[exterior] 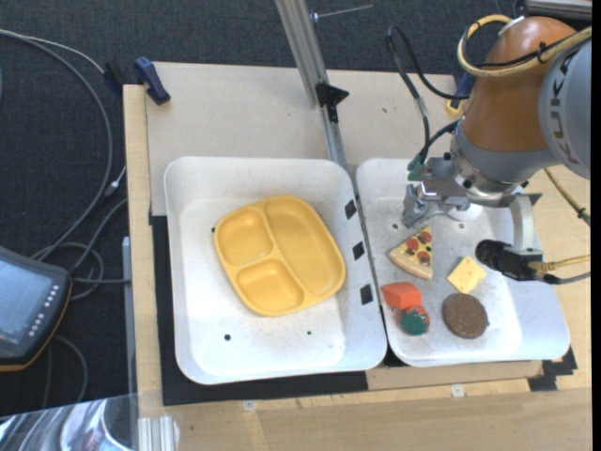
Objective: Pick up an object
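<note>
Camera view: triangular pizza slice (414, 253), pepperoni-dotted.

Arm (526, 83) cut off at right edge, bench front perhaps blurred

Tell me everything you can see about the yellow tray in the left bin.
The yellow tray looks like smooth plastic, a rounded rectangle with three compartments: two on the upper side and one on the lower, parted by raised ridges. All three hold nothing. It lies flat, turned at a slant, near the middle of the left bin. Nothing but the bin floor touches it.
</note>
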You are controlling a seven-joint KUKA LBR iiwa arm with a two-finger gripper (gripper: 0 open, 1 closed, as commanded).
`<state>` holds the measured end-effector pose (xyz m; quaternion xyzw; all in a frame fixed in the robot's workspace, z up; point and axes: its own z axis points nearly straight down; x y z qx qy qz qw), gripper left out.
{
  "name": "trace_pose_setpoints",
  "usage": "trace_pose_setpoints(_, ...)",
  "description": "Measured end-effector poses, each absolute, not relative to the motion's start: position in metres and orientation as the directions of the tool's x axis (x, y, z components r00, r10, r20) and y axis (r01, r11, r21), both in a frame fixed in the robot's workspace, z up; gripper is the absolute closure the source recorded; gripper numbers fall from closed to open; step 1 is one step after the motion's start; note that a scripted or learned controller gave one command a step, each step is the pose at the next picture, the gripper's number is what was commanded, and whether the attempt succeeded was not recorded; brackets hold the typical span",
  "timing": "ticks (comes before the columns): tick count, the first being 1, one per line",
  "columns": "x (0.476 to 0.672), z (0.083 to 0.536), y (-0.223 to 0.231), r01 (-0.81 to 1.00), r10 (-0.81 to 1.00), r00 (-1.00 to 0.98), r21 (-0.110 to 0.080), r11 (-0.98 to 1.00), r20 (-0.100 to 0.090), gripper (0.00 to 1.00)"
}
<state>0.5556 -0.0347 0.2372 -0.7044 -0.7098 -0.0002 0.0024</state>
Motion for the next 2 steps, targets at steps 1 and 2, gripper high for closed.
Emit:
trace_pose_setpoints(1, 0.552, 0.242, 0.016, 1.000, 1.000, -0.008, -0.002, 0.008, 0.004, 1.00)
trace_pose_setpoints(2, 0.542, 0.248, 0.064, 1.000, 1.000, -0.007, -0.003, 0.007, 0.004, 1.00)
